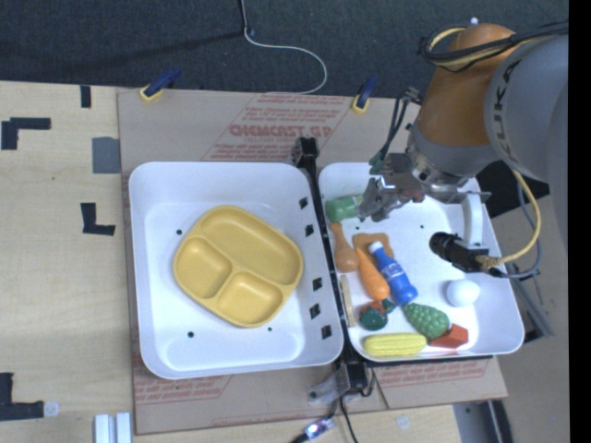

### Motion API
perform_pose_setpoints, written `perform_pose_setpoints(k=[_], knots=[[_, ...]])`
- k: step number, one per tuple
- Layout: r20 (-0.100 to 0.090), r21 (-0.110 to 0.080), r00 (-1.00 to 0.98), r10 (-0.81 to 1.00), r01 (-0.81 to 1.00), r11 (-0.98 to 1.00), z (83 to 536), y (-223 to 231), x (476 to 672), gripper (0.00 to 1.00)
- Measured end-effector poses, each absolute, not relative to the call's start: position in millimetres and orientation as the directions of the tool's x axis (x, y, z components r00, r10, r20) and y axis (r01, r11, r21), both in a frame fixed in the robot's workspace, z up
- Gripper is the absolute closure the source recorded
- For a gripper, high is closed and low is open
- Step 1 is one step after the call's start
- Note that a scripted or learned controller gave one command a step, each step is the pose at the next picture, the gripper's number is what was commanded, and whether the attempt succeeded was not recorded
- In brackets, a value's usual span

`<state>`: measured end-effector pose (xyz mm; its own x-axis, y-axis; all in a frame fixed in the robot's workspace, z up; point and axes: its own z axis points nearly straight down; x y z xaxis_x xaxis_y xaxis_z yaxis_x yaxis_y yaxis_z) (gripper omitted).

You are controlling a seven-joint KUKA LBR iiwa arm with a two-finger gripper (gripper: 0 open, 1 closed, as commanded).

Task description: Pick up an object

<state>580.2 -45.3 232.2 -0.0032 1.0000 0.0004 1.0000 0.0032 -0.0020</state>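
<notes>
My gripper [377, 205] hangs over the back left part of the right bin [503, 326], just right of a green object [340, 208] by the bin's left wall. In front of it lie a blue bottle [394, 272], an orange carrot [373, 278] with a dark green top, and a tan piece [344, 248]. A white egg [462, 293], a bumpy green vegetable [425, 318], a yellow corn cob [395, 344] and a red piece [452, 338] sit nearer the front. I see nothing held in the gripper.
The left bin [157, 247] holds a yellow divided plate [238, 264]. A black divider with clips [312, 210] runs between the two bins. The arm's grey and orange body [480, 90] looms over the right bin's back right.
</notes>
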Motion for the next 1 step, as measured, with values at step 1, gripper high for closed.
perform_pose_setpoints(k=[1], knots=[[-0.001, -0.004, -0.001, 1.000, 1.000, 0.001, 213.0, -50.2, 577.5, 1.00]])
